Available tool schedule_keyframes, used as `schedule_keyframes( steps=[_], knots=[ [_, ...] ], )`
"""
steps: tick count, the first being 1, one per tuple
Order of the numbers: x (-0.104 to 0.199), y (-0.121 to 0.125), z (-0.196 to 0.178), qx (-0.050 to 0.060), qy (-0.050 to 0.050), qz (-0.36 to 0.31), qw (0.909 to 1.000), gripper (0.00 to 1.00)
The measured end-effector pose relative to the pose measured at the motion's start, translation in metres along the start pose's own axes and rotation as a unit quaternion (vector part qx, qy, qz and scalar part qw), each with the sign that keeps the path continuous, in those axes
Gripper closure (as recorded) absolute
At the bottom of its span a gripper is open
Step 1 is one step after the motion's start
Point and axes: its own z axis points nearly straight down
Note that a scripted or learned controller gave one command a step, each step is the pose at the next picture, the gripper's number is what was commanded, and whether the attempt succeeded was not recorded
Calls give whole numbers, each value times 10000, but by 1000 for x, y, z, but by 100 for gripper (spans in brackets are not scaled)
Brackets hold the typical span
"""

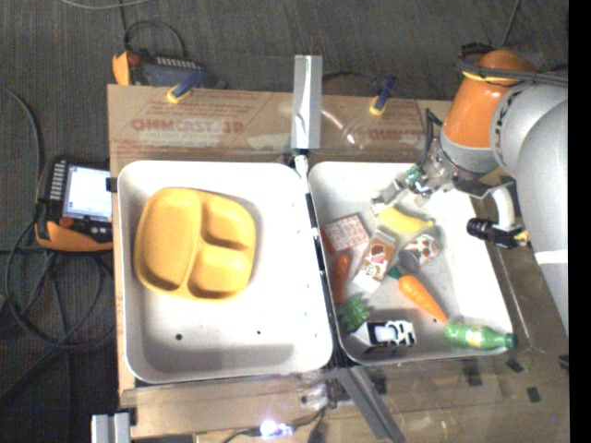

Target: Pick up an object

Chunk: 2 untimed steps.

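Nearest in the right bin lie a green bottle, a black-and-white toy car and a carrot. Farther back sits a yellow block. Just beyond it hangs the end effector; its grip state I cannot tell.

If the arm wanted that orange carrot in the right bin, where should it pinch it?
Probably across the thick middle of the carrot, coming straight down from above. It lies flat and slanted on the right bin's floor, with bare floor along both long sides, so fingers could close across its width. Its tapered end would likely slip.
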Motion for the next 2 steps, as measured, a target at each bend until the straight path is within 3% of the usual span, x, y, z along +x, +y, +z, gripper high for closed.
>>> schedule_keyframes(
  steps=[1,2],
  knots=[
    [0,2,-10,-31,-25,-4,10000,100],
    [72,18,-115,13,19,-169,9999,100]
  ],
)
